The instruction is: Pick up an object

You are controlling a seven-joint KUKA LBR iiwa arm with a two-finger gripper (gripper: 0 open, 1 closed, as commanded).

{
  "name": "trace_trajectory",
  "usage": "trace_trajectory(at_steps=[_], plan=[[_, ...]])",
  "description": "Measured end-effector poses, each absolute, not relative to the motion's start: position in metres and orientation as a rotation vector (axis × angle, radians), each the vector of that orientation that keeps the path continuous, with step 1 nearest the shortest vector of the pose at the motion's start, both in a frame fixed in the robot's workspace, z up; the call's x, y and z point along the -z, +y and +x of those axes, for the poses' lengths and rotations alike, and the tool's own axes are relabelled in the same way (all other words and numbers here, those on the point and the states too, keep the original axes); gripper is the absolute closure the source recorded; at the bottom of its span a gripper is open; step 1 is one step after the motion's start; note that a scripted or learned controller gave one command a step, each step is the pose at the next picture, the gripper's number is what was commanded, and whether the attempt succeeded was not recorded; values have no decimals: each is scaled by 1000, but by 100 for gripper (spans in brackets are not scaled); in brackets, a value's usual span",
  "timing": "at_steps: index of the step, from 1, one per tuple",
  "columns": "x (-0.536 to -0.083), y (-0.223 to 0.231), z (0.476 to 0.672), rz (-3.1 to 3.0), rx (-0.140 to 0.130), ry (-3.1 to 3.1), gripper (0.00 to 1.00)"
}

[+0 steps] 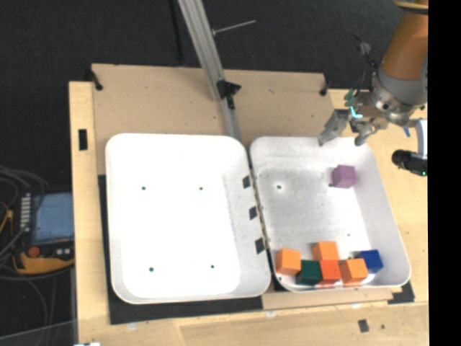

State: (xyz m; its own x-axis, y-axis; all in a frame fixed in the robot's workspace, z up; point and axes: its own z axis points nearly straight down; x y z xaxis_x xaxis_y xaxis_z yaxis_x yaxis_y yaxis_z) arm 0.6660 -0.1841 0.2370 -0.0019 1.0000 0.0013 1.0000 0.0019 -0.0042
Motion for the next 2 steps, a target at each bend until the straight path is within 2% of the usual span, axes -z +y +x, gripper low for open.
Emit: trace_trajectory(at_steps=[1,2], plan=[[-241,-185,667,-2218,-5,-2228,0],[-178,-184,668,-2213,-7,-2228,0]])
